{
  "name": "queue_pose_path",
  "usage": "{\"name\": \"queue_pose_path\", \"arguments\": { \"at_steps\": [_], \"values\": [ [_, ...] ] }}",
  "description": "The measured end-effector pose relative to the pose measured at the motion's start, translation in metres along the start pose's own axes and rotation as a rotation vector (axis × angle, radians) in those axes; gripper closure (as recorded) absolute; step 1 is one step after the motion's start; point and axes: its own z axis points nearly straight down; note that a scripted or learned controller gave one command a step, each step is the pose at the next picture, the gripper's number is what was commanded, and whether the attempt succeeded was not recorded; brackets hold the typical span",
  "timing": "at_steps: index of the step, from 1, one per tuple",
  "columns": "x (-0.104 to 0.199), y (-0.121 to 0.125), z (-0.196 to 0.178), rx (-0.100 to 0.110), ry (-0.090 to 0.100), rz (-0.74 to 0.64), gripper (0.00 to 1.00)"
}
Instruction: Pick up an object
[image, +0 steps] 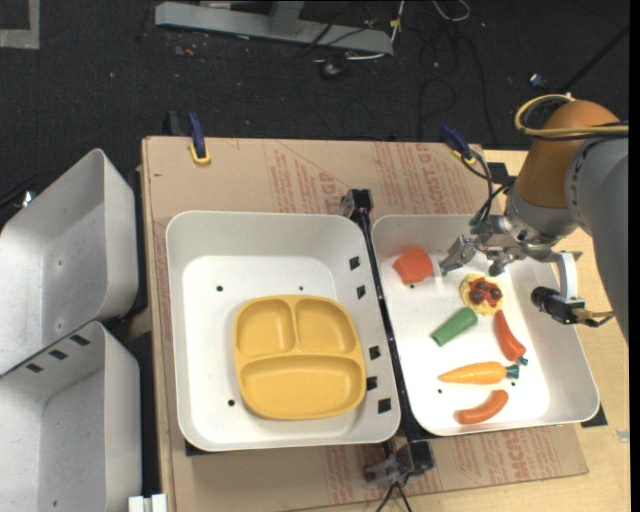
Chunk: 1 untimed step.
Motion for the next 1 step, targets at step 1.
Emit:
{"name": "queue_pose_path", "arguments": {
  "at_steps": [1],
  "values": [
    [-0.0001,0.0016,-0.0132,-0.005,-0.002,-0.001,1.00]
  ]
}}
